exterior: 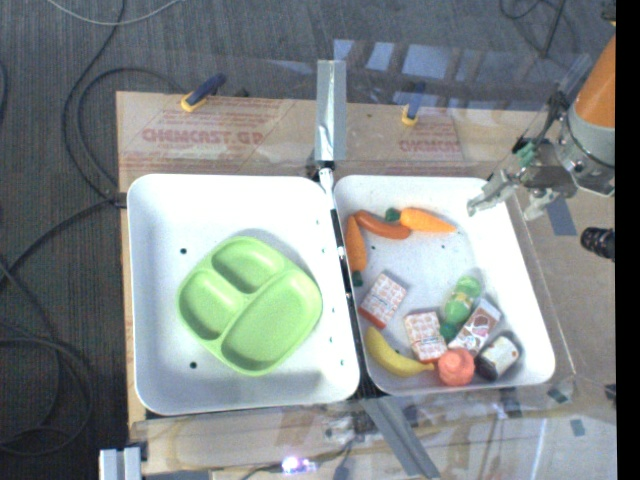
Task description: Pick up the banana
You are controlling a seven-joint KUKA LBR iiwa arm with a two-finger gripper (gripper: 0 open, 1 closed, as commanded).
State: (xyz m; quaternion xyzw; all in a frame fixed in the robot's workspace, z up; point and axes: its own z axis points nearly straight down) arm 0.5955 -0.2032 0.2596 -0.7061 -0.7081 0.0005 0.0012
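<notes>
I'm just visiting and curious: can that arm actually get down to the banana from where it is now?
Probably yes. The gripper hangs over the right bin's far right rim, and the banana lies uncovered at the near edge. But small cartons and a red fruit crowd against it, so a clean grasp looks tight.

A dark grey carpet floor point(250, 18) is seen, crossed by thin cables point(85, 88), with a brown board point(230, 133) laid on it.
</notes>
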